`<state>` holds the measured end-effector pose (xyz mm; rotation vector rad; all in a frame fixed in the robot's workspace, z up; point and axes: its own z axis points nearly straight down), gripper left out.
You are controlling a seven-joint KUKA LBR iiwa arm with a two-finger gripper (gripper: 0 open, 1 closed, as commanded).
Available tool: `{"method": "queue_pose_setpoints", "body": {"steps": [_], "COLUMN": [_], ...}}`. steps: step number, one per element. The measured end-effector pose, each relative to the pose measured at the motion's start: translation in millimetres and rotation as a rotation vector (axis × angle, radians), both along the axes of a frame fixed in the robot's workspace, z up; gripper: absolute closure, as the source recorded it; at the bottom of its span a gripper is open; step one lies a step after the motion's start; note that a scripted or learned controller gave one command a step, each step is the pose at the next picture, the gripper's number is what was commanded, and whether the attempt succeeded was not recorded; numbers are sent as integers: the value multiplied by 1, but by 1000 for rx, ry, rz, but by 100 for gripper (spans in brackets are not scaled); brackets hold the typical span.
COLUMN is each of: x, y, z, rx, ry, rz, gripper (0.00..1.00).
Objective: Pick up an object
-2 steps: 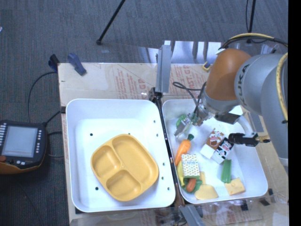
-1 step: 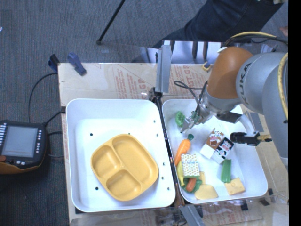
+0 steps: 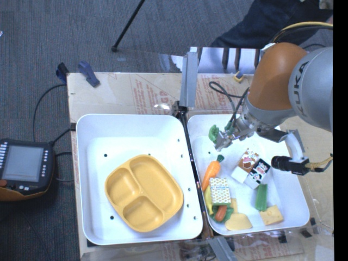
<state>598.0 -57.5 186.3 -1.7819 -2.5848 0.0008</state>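
While the jaws [image 3: 222, 141] hover over the right bin [image 3: 302, 200] — grip state unclear

A single fixed camera hangs above the surface [image 3: 125, 94] and looks down on it at a slant, from far enough back to take in both white bins whole: the left bin [image 3: 92, 145] and the right bin [image 3: 296, 200] side by side. Carpeted floor [image 3: 65, 26] shows past the surface's far and left edges. The arm [image 3: 296, 86] enters from the right.
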Motion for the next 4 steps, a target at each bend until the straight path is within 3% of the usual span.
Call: {"method": "queue_pose_setpoints", "body": {"steps": [1, 2, 3, 4], "x": [-1, 9, 45, 45], "y": [0, -42, -36, -35], "z": [-3, -93, -103, -96], "rx": [0, 3, 0, 0], "ry": [5, 9, 4, 8], "rz": [-1, 226, -100, -97], "gripper": [0, 0, 0, 100]}}
